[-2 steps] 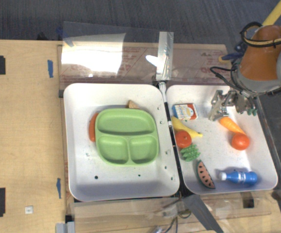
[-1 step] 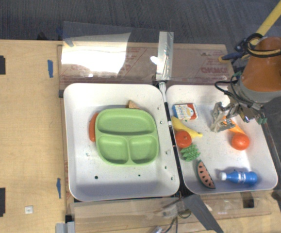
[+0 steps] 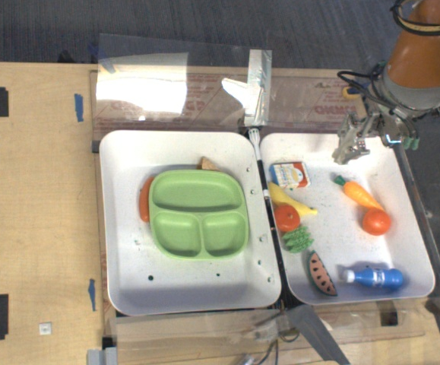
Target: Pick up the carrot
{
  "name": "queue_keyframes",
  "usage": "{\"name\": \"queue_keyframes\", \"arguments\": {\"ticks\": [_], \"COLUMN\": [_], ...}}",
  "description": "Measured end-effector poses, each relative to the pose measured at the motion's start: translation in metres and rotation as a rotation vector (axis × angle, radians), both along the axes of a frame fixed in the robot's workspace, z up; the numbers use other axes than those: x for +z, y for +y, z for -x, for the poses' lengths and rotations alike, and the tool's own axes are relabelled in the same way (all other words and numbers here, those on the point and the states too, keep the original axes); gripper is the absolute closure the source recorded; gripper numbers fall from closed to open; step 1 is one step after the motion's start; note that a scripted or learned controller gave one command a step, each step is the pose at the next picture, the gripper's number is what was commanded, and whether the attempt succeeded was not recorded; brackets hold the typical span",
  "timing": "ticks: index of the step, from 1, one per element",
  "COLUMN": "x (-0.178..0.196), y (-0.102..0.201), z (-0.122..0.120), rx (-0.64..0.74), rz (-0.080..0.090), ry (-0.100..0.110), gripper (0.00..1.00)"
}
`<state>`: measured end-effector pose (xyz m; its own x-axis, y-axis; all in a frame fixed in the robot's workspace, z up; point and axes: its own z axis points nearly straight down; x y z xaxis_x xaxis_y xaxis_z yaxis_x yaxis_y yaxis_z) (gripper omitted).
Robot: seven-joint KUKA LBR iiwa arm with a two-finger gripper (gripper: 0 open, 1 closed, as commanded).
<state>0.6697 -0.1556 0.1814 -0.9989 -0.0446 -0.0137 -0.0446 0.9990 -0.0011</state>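
Observation:
The carrot (image 3: 359, 193), orange with a small green top, lies in the right bin (image 3: 409, 204) near its far right side. My gripper (image 3: 349, 148) hangs above the bin's far edge, up and to the left of the carrot and apart from it. Nothing shows between its fingers (image 3: 342, 156). An orange-red ball (image 3: 376, 221) sits just below the carrot, almost touching it.
The right bin also holds a small white carton (image 3: 289, 175), a banana (image 3: 289, 201), a tomato (image 3: 286, 218), a green leafy piece (image 3: 298, 239), a watermelon slice (image 3: 321, 273) and a blue bottle (image 3: 375, 277). A green divided plate (image 3: 199, 213) lies in the left bin (image 3: 121, 226).

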Motion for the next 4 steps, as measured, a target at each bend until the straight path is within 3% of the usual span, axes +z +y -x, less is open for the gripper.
{"name": "queue_keyframes", "arguments": {"ticks": [1, 2, 4], "x": [-0.077, -0.08, -0.091], "y": [-0.047, -0.047, 0.04], "z": [-0.001, 0.001, 0.12], "rx": [0.16, 0.16, 0.152], "rz": [0.003, 0.001, 0.001], "ry": [0.0, 0.004, 0.002], "gripper": [1.0, 0.0, 0.0]}}
